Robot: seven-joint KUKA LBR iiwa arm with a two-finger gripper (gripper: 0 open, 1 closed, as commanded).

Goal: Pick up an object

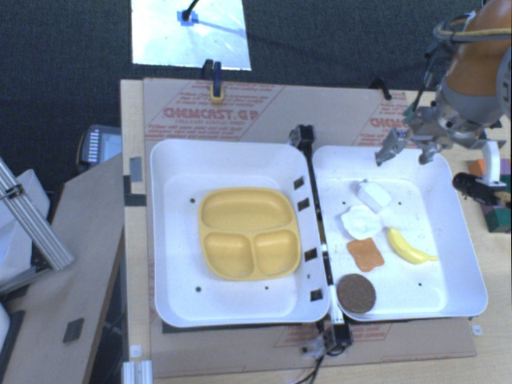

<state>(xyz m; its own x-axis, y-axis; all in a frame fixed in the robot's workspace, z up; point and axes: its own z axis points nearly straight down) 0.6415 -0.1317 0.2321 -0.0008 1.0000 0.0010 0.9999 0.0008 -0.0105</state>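
Objects: five small things lay in the right bin [456, 214], grouped left of its middle and toward the near edge.
Left bin [172, 174]: it held a yellow tray [246, 232] with three wells, with bare white floor all round it.
Right bin room: its far and right parts lay bare, as did the near right corner.
Arm [478, 54]: it hung over the right bin's far right corner.
Gripper [410, 152]: its fingers stood spread apart with nothing between them, above the far rim.
Banana [409, 246]: it lay right of the group, apart from the walls.
Cookie [356, 292]: it sat close to the near rim.
White pieces [362, 214]: they lay touching, just beyond the toast.
Toast [365, 254]: it lay between white pieces and cookie.
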